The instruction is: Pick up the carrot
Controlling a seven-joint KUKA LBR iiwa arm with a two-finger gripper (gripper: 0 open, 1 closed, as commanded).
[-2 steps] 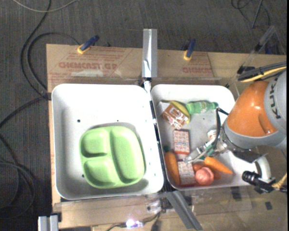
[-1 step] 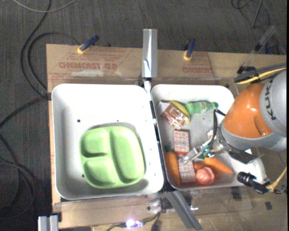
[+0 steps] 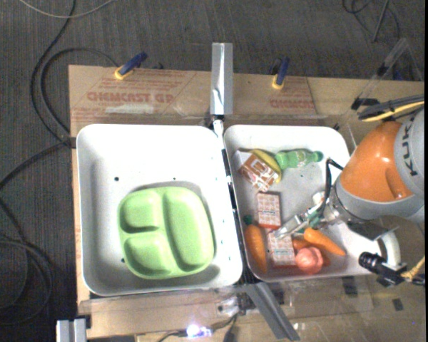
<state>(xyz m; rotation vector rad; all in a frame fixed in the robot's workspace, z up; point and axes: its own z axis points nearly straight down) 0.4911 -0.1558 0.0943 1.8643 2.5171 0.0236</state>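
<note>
The carrot [image 3: 324, 242] is a slim orange cone lying in the right bin [image 3: 342, 142] near its front right corner, thick end toward the left. My gripper [image 3: 308, 221] reaches in from the right under the orange wrist band and hangs just above the carrot's thick end. Whether it touches the carrot I cannot tell.
Around the carrot lie a pink round fruit [image 3: 309, 259], two red-and-white packets [image 3: 269, 209], a stubby orange vegetable [image 3: 255, 247], a yellow-brown snack pack [image 3: 260, 168] and a green bottle [image 3: 297, 158]. The left bin [image 3: 100, 148] holds a green divided tray [image 3: 166, 229].
</note>
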